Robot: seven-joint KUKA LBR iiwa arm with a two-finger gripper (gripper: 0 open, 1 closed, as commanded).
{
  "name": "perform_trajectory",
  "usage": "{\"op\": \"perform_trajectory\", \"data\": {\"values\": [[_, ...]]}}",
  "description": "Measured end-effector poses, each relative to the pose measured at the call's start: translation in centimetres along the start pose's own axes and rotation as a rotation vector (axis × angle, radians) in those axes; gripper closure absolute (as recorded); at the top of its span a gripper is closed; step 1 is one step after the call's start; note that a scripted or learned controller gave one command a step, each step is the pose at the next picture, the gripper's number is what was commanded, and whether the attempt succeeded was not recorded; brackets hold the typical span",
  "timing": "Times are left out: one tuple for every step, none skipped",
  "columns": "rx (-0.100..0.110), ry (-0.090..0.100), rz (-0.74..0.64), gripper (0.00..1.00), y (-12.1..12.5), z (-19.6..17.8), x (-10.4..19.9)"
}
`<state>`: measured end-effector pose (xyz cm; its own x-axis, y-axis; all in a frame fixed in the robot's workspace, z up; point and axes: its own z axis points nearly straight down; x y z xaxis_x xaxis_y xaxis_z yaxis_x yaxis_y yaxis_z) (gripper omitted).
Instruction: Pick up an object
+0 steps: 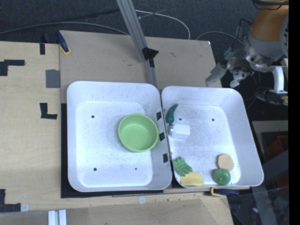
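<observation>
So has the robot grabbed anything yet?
Not yet. The gripper hangs past the right bin's top rim with nothing between its fingers. The bowl sits in the left bin, and the white block, green ball and other bits lie in the right bin. The whole pick is still left.

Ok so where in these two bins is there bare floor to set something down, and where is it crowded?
Left bin: bare floor all around the green bowl, widest along its left side. Right bin: the middle and upper right are bare. Crowded spots: its left wall, by the dark green piece, white block and leafy green toy, and its near edge, by the yellow piece, green ball and tan piece.
</observation>
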<state>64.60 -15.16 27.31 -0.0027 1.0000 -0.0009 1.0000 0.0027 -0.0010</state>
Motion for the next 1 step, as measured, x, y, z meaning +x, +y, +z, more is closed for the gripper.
{"op": "perform_trajectory", "data": {"values": [[0.000, 0.000, 0.000, 0.00, 0.00, 0.00, -0.01]]}}
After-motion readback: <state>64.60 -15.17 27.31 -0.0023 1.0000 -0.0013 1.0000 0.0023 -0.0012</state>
